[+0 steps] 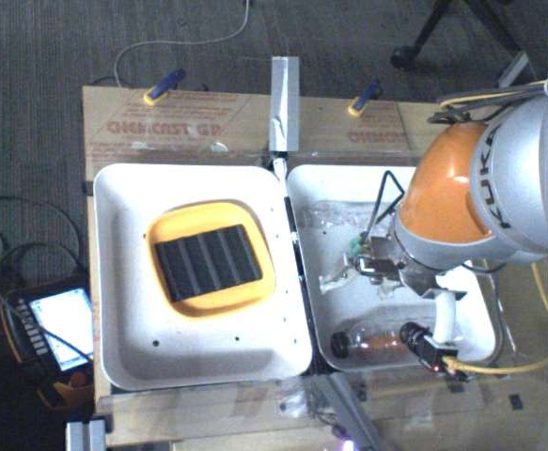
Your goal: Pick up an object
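Clear plastic is what the nearest candidate looks made of: a small bottle (372, 343) with a dark cap, lying on its side along the near wall of the right bin (304, 252), just below and in front of the claw (379, 263). I judge it light and rigid enough to hold its shape, but smooth and round, so it may roll or squirt out of a pinch. The best hold looks to be across the middle of its body, square to its long axis, well off the tapering neck.

At the claw itself, low over the middle of the right bin, lies some crinkled transparent wrapping (335, 275), running out to the claw's left and beyond it toward the far wall. It seems nearly weightless, soft and slick; it would crumple under pressure and has no firm edge, so a bunched fold is the only likely purchase. A small green item (357, 246) sits right beside the claw; what it is cannot be told.

Whether the claw is spread or closed cannot be told, since the orange wrist band hides much of it.

Farther left, well apart in the left bin (114, 280), rests a yellow tray with a black ribbed insert (210, 258), broad, flat and stiff, offering only its rim.
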Controlling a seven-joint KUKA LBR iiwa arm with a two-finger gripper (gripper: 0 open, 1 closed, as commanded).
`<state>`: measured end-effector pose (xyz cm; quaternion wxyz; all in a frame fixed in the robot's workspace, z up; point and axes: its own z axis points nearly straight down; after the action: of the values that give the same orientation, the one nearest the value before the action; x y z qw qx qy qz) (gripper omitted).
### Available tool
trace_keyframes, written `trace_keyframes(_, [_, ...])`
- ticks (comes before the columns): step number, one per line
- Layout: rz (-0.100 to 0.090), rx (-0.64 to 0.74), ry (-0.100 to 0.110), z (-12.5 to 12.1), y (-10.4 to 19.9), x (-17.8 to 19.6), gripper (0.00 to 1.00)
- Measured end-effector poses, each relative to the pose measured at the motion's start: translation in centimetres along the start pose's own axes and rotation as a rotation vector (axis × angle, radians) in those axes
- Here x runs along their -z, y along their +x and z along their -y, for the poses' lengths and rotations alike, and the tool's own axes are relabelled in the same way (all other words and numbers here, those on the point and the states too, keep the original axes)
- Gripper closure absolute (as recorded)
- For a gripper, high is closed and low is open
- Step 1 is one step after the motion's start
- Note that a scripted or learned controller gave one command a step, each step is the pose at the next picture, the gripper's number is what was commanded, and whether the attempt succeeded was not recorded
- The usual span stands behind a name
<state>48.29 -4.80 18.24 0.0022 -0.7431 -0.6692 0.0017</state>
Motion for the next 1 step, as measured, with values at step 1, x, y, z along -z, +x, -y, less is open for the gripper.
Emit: trace_keyframes(1, [0.003, -0.197, -0.003, -5.51, -6.14, 1.39, 0.00])
